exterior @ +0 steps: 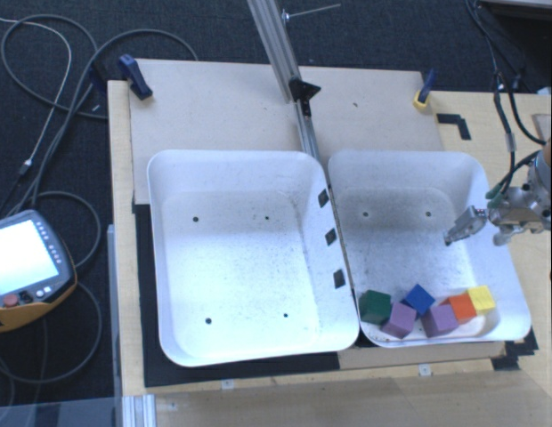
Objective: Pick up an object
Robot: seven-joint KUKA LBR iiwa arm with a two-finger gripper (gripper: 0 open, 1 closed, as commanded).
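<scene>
Along the near wall of the right bin (409, 172) lay the blocks in a huddle: a green cube (376, 306), a purple cube (401, 318), a blue cube (419, 298), a second purple cube (440, 318), an orange cube (462, 307) and a yellow cube (481, 299), several touching their neighbours. Farther back, over that bin's right rim, hung the gripper (476, 223), well apart from the blocks and with nothing visibly between its fingers; whether it was spread or closed could not be told. Bare floor lay between it and the blocks. To the left, the left bin (231, 256) offered wide open floor, its rim meeting the right bin's. Beyond both stretched bare bench (223, 105).
</scene>
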